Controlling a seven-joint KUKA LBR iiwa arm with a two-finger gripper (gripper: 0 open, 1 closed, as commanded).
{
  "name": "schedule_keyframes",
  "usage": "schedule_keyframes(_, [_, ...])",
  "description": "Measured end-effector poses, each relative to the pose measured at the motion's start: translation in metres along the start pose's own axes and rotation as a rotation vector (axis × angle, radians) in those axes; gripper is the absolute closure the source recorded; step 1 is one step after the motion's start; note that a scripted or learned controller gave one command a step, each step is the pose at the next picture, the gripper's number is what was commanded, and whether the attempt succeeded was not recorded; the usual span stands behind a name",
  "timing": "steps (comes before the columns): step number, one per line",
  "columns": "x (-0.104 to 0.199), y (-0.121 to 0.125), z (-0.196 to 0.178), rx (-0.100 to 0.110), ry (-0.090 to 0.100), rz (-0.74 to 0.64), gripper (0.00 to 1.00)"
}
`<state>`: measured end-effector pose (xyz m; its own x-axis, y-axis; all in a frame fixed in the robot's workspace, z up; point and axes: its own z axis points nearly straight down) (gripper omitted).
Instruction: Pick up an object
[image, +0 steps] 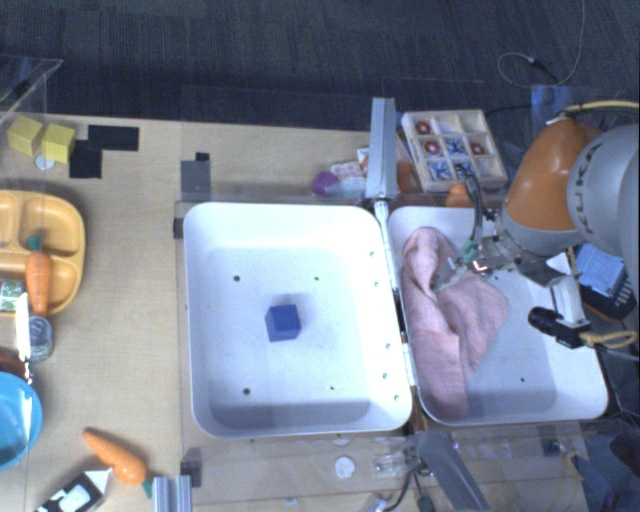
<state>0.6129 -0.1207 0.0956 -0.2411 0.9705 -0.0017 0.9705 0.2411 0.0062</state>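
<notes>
A small blue cube (283, 321) lies near the middle of the left white bin (210, 400). A crumpled pink cloth (452, 320) lies along the left side of the right white bin (560, 395). My gripper (474, 262) is low over the upper part of the cloth, at its right edge, under the grey and orange wrist. The wrist hides most of the fingers, and I cannot tell whether the cloth is between them.
A metal divider post (381, 150) stands between the bins at the back. A box of tiles (453, 147) and small items lie behind the right bin. A yellow tray (40, 250), a blue bowl (15, 420) and toy carrots (118, 455) sit on the bench at left.
</notes>
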Motion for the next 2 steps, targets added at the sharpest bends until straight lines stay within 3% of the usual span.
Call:
schedule_keyframes(1, [0.043, -0.081, 0.003, -0.012, -0.008, -0.280, 0.00])
schedule_keyframes(2, [0.042, -0.076, -0.010, -0.025, -0.014, -0.281, 1.00])
